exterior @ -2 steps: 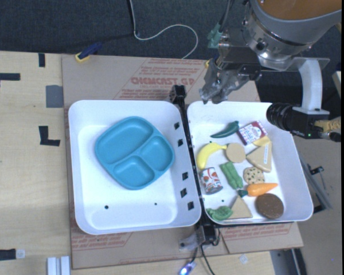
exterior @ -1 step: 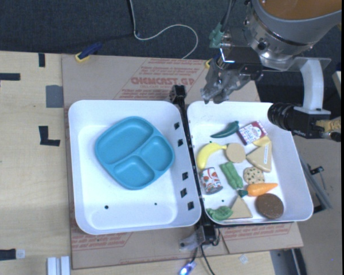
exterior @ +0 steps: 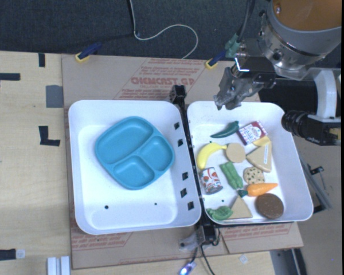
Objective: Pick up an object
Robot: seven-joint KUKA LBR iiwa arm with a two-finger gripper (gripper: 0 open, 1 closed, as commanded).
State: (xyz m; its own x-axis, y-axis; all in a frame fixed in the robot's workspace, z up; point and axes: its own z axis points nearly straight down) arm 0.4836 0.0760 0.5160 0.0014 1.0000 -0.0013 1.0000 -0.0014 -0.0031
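The right bin (exterior: 298, 179) holds several toy foods: a green pepper (exterior: 225, 130), a red carton (exterior: 251, 133), a yellow banana (exterior: 208, 152), a round cracker (exterior: 235, 152), a cheese wedge (exterior: 262, 156), a green pod (exterior: 231, 174), a small can (exterior: 211, 180), a cookie (exterior: 253, 175), a carrot (exterior: 259, 189) and a brown disc (exterior: 270, 205). My gripper (exterior: 228, 101) hangs above the bin's back left corner, over the rim, above and left of the pepper. Nothing shows between its fingers.
The left bin (exterior: 86, 211) holds a blue divided plate (exterior: 134, 152). A black clamp (exterior: 178, 93) sits where the bins meet at the back. A white cable (exterior: 160, 33) lies on the dark floor behind. The arm's body (exterior: 301, 22) fills the upper right.
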